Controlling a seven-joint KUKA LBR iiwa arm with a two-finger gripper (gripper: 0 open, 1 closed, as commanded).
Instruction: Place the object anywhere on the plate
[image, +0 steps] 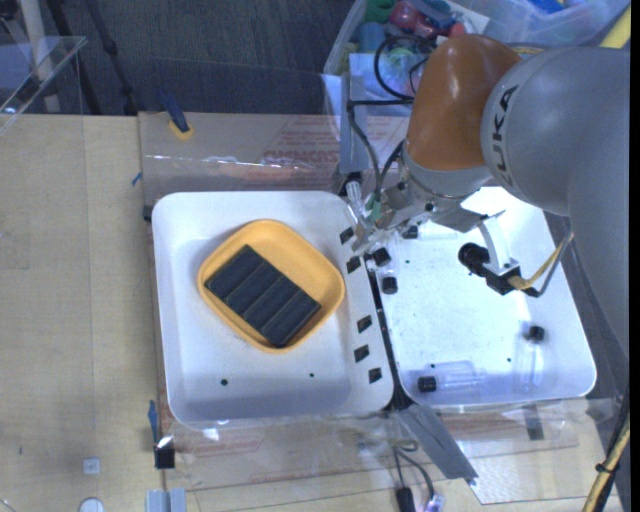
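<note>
White bins leave room around plate; gripper perhaps near the divider.

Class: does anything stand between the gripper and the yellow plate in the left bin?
Nothing visible does. The gripper hangs above the bins' shared edge, and only white floor of the left bin separates it from the yellow plate. A dark ribbed slab lies on the plate.
</note>
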